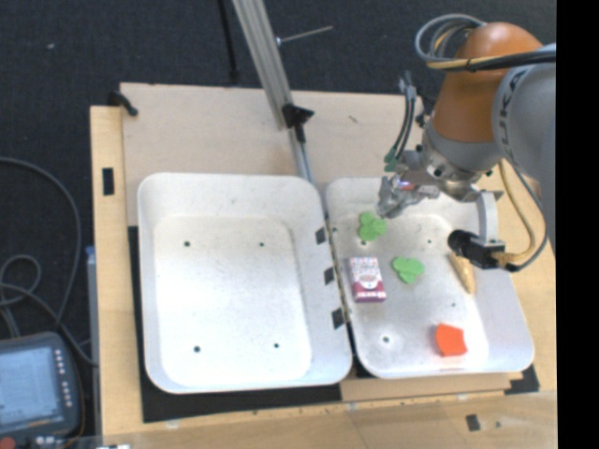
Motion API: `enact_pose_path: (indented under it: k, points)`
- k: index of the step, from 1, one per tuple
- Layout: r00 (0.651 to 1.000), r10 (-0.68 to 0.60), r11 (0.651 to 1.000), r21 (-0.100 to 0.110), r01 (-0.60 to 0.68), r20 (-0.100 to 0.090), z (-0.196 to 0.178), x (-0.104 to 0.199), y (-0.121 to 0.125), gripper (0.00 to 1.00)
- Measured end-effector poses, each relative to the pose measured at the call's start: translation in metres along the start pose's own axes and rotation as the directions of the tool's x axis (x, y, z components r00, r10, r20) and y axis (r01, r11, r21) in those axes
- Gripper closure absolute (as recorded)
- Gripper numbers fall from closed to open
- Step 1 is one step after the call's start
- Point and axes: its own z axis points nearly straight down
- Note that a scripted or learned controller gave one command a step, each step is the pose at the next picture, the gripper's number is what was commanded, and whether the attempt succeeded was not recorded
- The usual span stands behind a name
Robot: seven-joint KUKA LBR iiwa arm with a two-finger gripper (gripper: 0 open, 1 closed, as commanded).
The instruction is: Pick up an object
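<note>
The right bin (501, 340) holds several small objects. A green leaf-shaped piece (372, 226) lies near its far left corner, and a second green piece (408, 269) sits toward the middle. A pink and white box (366, 279) rests by the left wall. An orange block (450, 340) lies near the front, and a tan wedge (462, 272) by the right wall. My gripper (393, 198) hangs over the far left part of this bin, just up and right of the first green piece. Nothing shows between its fingers.
The left bin (229, 279) stands beside the right one, sharing a middle edge with black clips (329, 275). A metal pole (267, 59) slants up from the back of the bench. A black fitting with a cable (475, 249) sits over the right bin's right side.
</note>
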Motion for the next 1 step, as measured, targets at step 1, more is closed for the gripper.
enact_pose_path:
  k: [1]
  points:
    - [1.0,0.0,1.0,0.005,0.0,-0.001,0.0051,0.0538,-0.0053,1.0]
